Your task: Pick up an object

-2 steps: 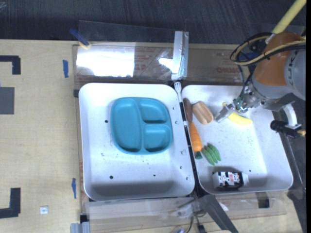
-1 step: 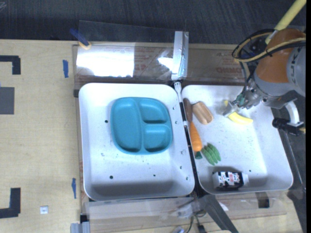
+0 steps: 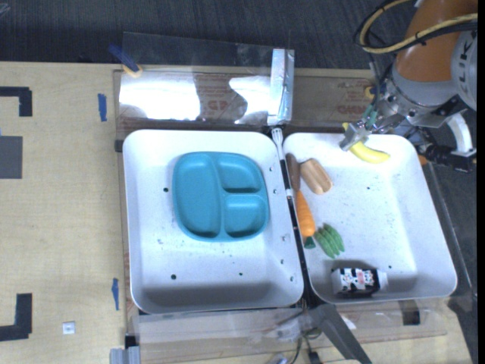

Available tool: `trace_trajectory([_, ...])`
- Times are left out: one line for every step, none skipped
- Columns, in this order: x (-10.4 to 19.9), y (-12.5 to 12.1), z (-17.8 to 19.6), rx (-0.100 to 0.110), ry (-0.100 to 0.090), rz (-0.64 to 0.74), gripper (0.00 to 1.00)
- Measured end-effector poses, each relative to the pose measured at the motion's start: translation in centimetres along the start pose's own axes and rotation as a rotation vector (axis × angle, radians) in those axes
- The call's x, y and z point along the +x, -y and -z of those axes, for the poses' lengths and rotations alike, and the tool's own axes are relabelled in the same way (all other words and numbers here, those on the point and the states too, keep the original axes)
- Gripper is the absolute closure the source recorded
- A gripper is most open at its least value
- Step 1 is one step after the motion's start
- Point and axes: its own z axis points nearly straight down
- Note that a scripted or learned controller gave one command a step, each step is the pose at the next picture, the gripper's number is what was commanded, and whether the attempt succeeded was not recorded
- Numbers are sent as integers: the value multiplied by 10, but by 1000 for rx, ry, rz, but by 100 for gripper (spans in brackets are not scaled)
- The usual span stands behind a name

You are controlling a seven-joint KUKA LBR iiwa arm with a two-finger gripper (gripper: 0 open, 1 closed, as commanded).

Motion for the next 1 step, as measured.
trace_trajectory([56,-34,-2,8,-5,165,100])
